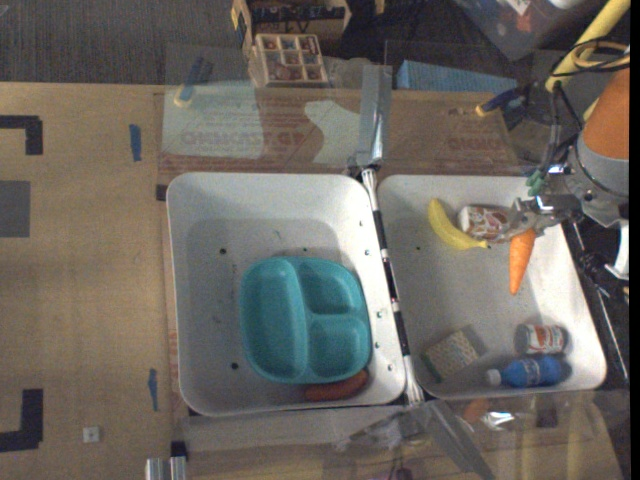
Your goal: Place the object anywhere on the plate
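Observation:
A teal divided plate [300, 318] lies in the left bin [200, 218], toward its front. My gripper [531, 215] is over the right bin [570, 368], at its far right side. It sits right at the thick top end of an orange carrot [517, 260], which points toward the bin's front. Whether the carrot is held or just lies below the gripper is unclear. Just left of the gripper there is a small red and white packet [482, 219] and a yellow banana [447, 227].
A reddish sausage [337, 388] lies against the plate's front edge in the left bin. The front of the right bin holds a tan sponge-like block [453, 351], a red and white can [542, 339] and a blue bottle [530, 372]. A metal divider [385, 268] separates the bins.

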{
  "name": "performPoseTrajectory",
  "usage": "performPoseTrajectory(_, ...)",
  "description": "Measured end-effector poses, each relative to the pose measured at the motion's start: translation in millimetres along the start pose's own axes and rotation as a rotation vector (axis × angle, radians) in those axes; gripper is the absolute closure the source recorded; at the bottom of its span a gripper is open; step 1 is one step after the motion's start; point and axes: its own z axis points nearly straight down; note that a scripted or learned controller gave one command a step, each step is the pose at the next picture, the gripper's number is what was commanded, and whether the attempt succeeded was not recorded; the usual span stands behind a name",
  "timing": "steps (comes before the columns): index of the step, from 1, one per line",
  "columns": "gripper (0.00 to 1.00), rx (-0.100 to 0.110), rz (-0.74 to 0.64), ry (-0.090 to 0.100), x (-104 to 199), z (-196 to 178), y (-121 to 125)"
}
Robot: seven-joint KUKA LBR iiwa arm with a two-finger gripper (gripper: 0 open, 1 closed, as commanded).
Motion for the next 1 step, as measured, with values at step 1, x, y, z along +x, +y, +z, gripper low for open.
performPoseTrajectory(1, 1.0, 0.002, -0.03, 0.003, 78.3, -11.3, -39.0)
